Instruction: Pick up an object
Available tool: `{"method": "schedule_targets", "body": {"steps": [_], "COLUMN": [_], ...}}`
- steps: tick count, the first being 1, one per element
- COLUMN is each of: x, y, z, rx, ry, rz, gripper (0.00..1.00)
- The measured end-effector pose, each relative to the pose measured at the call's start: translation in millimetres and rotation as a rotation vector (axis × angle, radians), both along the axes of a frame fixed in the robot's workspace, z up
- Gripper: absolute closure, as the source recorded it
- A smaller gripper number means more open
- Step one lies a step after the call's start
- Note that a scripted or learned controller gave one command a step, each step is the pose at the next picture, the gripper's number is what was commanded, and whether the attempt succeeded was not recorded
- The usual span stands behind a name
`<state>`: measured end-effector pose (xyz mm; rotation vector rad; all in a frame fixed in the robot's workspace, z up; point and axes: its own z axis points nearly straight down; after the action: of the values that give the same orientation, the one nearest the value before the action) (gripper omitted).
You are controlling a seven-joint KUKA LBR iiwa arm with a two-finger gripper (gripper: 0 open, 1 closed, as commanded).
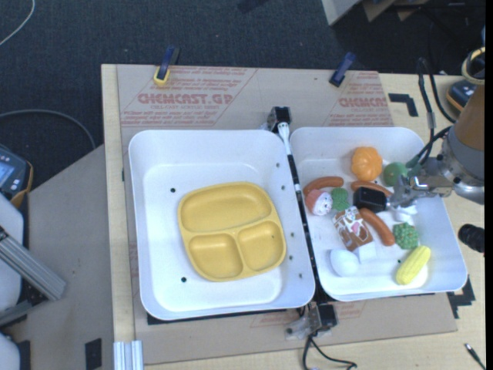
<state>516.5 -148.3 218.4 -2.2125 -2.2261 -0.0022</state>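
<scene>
One gripper hangs low over the right bin, coming in from the right edge of the view. It is seen too small and from too steep an angle to tell whether it is open or closed, and nothing can be seen held in it.

It sits over a crowd of toy food. A black block lies just to its left, an orange sausage just below that, and a broccoli directly beneath the gripper. A round green piece is half hidden behind it. Any of these looks like a fair target, and the black block and broccoli look nearest.

Further out lie an orange, a brown sausage, a red-and-white figure, a printed brown packet, a white egg-like lump and a corn cob near the front rim. They are packed so tightly that a descent probably risks nudging a neighbour.

The left bin holds a yellow divided plate, well apart from the gripper.

Both bins rest on a printed cardboard sheet, which is pinned at the far edge by a yellow clamp and a blue clamp, probably to stop it sliding. Dark carpet surrounds the bench.
</scene>
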Motion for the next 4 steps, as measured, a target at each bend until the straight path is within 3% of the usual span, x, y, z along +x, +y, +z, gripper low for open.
{"method": "schedule_targets", "body": {"steps": [2,4], "x": [47,63], "y": [110,214], "z": [14,2], "rx": [-0.002,-0.001], "ry": [-0.006,-0.004], "rz": [0.001,0.001], "gripper": [1.00,1.00]}}
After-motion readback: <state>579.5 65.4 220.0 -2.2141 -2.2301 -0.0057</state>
